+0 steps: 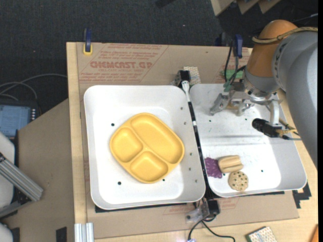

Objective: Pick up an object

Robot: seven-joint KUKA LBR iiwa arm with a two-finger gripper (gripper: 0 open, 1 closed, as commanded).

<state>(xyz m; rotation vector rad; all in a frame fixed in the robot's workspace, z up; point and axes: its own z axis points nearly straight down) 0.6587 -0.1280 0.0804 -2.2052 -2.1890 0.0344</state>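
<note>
Your tool [233, 103] is hanging over the right bin [282, 173] at its 12 o'clock (finger state: cannot tell). The bun [229, 163] and cookie [238, 180] are lying near 7 o'clock.

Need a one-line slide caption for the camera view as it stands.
Arm's hand hovers over right bin near cookie, bread roll, purple piece; yellow divided plate in left bin.

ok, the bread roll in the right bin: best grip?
Take the bread roll across its short width at the middle, coming straight down. It lies flat with its long axis roughly left-right. The purple piece touches its left end and the cookie sits close in front, so the end-to-end grip looks crowded.
</note>
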